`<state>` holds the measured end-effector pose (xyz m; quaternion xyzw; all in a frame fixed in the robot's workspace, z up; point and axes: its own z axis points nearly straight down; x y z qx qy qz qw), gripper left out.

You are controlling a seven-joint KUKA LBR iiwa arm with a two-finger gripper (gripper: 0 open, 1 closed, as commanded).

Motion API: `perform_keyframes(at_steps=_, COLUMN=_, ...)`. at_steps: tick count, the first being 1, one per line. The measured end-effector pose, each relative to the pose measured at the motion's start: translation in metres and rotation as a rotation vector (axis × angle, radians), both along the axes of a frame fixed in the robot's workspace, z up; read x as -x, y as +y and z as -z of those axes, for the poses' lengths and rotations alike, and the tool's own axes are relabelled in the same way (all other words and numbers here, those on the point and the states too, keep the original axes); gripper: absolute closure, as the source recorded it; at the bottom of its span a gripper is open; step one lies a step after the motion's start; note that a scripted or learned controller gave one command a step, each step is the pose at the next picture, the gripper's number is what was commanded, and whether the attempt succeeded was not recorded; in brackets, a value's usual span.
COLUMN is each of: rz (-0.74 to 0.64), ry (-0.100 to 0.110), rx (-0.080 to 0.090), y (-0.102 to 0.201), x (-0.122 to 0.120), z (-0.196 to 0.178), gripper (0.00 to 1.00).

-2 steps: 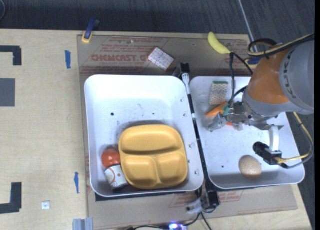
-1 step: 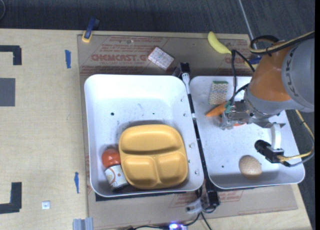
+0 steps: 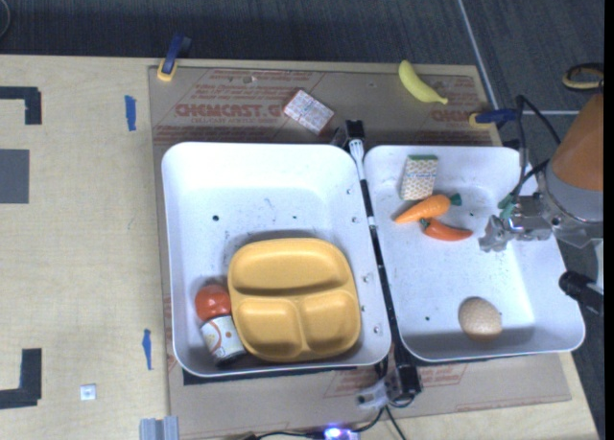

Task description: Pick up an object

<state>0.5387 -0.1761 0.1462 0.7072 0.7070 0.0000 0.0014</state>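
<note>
The right bin point(image 3: 432, 328) holds a yellow-green sponge block point(image 3: 419, 177), a carrot point(image 3: 423, 209), a small orange-red piece point(image 3: 447, 231) just below the carrot, and a tan egg-shaped thing point(image 3: 480, 316) near the front. My gripper point(image 3: 496, 233) hangs over the right side of this bin, a short way right of the orange-red piece and apart from it. Nothing shows between its fingers. The left bin point(image 3: 192, 179) carries a yellow divided tray point(image 3: 293, 296) and a small orange-and-white can point(image 3: 218, 323) at its front left.
A banana point(image 3: 420, 82) and a small patterned packet point(image 3: 307, 110) lie on the cardboard behind the bins. A blue clamp point(image 3: 494, 117) and cables sit at the right bin's back right corner. The grey arm point(image 3: 580, 189) enters from the right.
</note>
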Motion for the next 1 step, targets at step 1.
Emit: perform_keyframes(at_steps=1, rz=0.0, ry=0.0, rx=-0.001, y=0.0004, x=-0.0001, z=0.0001, gripper=0.0)
